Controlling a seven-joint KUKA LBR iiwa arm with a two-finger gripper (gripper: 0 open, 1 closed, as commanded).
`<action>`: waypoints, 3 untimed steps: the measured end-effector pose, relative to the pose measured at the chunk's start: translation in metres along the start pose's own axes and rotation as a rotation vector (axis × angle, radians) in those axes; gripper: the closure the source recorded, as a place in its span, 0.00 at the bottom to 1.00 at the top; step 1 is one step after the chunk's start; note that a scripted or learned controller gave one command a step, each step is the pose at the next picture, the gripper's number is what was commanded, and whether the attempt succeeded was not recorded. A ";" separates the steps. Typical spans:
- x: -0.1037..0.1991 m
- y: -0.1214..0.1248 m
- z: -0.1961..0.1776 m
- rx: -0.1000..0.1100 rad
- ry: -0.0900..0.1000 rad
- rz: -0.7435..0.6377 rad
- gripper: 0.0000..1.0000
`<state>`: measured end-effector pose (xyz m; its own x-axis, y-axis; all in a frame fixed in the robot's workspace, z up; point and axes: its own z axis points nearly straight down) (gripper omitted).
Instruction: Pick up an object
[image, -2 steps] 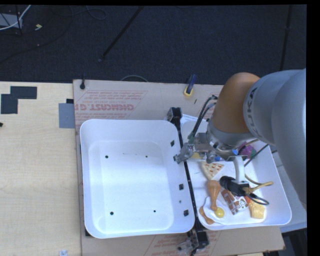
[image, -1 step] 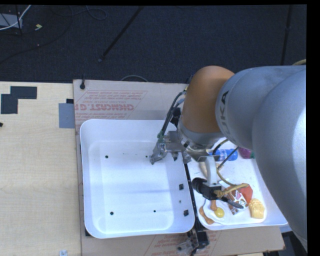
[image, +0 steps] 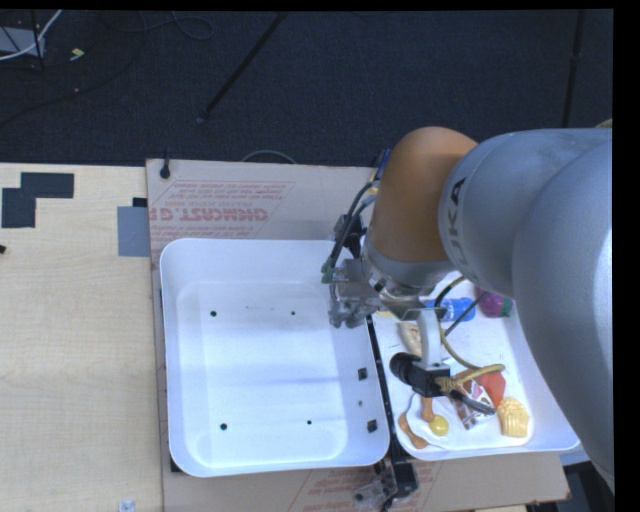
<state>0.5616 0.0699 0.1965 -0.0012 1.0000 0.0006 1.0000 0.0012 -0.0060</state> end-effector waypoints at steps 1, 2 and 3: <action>0.045 0.065 -0.039 -0.008 0.000 0.000 1.00; 0.044 0.063 -0.038 -0.003 -0.002 -0.001 0.00; 0.011 0.069 -0.138 -0.013 0.000 0.003 0.00</action>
<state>0.6312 0.0809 0.3338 0.0018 1.0000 0.0002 1.0000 -0.0018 0.0066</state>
